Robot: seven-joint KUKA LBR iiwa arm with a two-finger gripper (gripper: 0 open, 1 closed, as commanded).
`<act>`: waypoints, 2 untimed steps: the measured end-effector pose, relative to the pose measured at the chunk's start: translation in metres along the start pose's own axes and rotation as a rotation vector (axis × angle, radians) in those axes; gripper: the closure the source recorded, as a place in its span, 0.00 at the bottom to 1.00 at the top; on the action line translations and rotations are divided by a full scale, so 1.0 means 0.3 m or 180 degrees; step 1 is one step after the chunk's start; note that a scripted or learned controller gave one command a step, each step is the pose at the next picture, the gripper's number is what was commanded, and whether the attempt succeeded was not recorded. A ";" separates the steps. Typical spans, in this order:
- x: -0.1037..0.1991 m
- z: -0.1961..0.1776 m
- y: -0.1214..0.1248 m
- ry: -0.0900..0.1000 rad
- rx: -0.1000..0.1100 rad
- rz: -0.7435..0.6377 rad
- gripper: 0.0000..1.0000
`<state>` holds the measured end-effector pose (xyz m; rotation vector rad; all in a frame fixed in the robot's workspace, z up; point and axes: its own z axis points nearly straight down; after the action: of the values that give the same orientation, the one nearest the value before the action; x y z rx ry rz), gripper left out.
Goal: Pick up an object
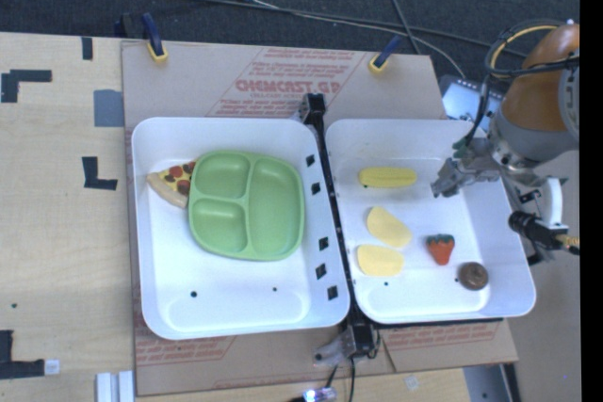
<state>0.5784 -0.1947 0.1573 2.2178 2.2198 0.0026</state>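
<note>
The yellow bar (387,177) is the nearest candidate — it lies flat in the upper part of the right bin (509,301), just left of the gripper (450,181). That gripper hangs at the bin's upper right edge, dark and blurred against the white; whether it is spread or closed I cannot tell from up here. Nothing is visibly in its grasp.

Moving outward: below the bar sit two yellow pieces (384,242), close together, then a small strawberry (441,248) and a brown round piece (473,275) toward the lower right corner. All look like light, stiff toy food — probably smooth plastic, so a little slippery. The bar's long shape suggests taking it across its short width, near the middle.

Over in the left bin (160,297), a green divided plate (247,204) overlaps a pizza slice (171,183) — awkward pickings, both flat and low.
</note>
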 end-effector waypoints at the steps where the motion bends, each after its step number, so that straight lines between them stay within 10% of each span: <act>1: -0.008 -0.206 0.023 -0.0002 -0.0003 -0.0002 1.00; 2: -0.031 -0.387 0.053 -0.0003 -0.0003 -0.0001 1.00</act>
<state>0.5938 -0.2037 0.2736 2.2164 2.2194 0.0024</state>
